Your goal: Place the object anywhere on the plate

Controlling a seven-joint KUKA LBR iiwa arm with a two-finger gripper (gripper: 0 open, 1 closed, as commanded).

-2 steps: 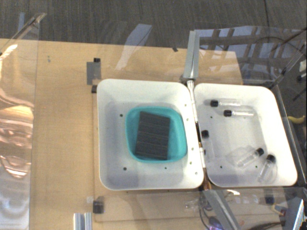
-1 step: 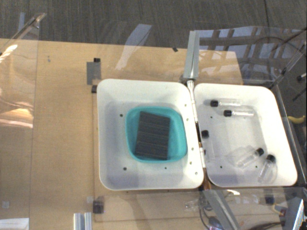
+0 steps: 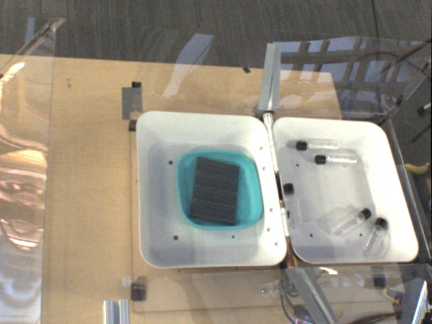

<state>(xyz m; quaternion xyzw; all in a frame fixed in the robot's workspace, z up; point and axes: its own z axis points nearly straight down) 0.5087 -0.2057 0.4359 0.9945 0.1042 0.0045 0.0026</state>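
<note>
Left white shallow bin, frame centre, held teal square plate; dark grey ribbed rectangular block lay flat on it, squarely inside rim. Clear black-capped vials lay scattered in right bin. Pincer state: cannot tell. Placement looked done; best step: keep clear, avoid nudging block.

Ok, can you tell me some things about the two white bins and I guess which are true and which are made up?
1. The teal plate sits in the left bin. True.
2. A dark ridged block lies on the plate. True.
3. The clear vials with black caps are in the left bin. False: they lie in the right bin.
4. The plate is red. False: it is teal.
5. The block stands outside the bins on the wood. False: it rests on the plate.
</note>
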